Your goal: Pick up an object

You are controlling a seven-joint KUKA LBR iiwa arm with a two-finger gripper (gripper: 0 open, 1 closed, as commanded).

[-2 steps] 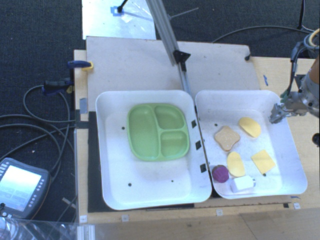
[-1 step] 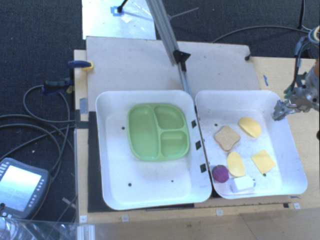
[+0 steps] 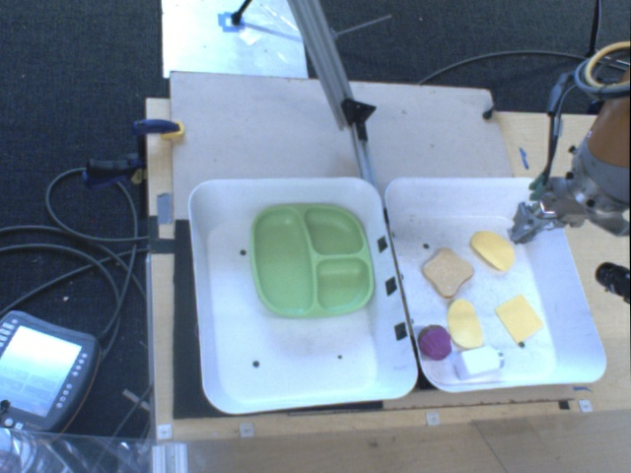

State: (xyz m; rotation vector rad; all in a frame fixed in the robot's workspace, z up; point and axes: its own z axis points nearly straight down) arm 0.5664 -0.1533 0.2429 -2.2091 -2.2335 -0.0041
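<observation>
My gripper [image 3: 525, 225] hangs over the right bin [image 3: 463, 200], near its right wall, just right of a yellow oval piece [image 3: 492, 250]. Nothing shows between its fingers. Lower in the same bin lie a tan toast-shaped piece [image 3: 447, 271], a yellow lemon-shaped piece [image 3: 464, 323], a yellow square slice [image 3: 519, 318], a purple round object [image 3: 435, 342] and a small white block [image 3: 480, 363].
The left bin [image 3: 227, 363] holds a green divided plate [image 3: 312, 259]. A grey pole [image 3: 325, 52] slants across the bench down to the gap between the bins. Cables and a teach pendant [image 3: 39, 363] lie on the floor to the left.
</observation>
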